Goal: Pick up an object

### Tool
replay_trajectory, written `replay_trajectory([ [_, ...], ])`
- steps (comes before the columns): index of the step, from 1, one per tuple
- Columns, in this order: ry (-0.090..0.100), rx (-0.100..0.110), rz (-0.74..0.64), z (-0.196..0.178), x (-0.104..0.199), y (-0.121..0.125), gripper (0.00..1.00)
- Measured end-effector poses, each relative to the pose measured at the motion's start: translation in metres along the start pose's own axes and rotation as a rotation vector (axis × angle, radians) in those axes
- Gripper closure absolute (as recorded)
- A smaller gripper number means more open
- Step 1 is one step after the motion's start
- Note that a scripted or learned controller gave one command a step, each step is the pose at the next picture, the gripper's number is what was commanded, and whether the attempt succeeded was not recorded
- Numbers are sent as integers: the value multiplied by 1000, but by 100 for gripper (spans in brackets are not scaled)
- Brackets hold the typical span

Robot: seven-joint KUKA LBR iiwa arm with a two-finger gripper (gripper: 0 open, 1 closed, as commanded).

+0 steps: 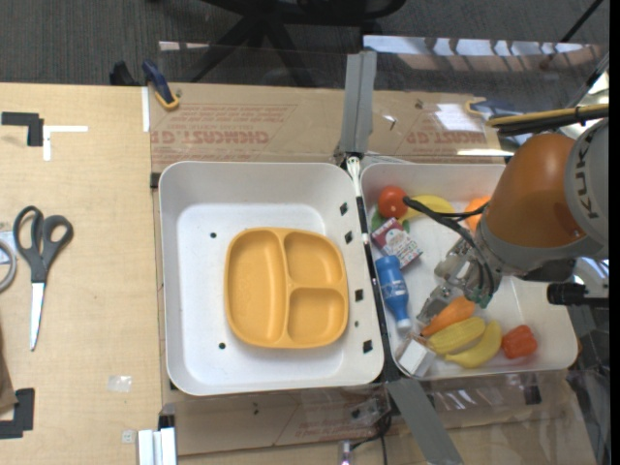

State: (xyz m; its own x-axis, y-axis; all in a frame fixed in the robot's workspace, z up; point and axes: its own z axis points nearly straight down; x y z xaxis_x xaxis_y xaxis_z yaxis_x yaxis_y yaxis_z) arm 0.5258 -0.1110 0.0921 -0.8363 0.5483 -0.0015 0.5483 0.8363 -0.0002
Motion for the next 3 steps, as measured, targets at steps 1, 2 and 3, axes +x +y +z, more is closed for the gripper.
replay_trajectory([
  [1,-3,-1,-3,-10,-1,1,100],
  [2,-1,0,233,-176,-17,59,100],
  [3,-1,1,262,-182,-25,86,100],
])
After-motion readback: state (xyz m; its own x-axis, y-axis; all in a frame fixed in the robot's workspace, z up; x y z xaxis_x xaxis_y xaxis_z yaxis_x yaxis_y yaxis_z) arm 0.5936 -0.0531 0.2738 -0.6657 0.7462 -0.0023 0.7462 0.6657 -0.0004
